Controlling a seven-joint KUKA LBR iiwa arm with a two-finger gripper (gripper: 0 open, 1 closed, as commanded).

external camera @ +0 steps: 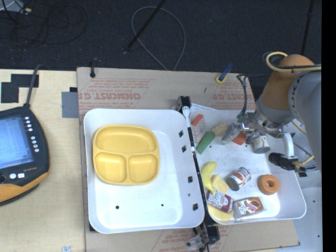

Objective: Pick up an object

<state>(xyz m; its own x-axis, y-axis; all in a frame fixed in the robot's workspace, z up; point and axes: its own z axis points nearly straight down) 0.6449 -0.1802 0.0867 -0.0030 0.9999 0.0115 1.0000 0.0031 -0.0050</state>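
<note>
My gripper (237, 132) is low over the back of the right bin (294, 206), at the end of the grey arm with the orange band (281, 91). A small red-orange object (240, 139) lies directly at the gripper tip; whether it is gripped is hidden. To its left lie a green stick-shaped object (205, 142) and an orange block (197, 121). Toward the front sit a banana (208, 172), a red and white can (240, 177), a donut (269, 185) and two red snack packets (219, 200) (248, 207).
The left bin (105, 214) holds a yellow divided plate (126, 154). A divider rail (191, 156) runs between the bins. A tablet pendant (21, 148) rests on the bench at far left. Cables hang off the arm near the right bin's right wall.
</note>
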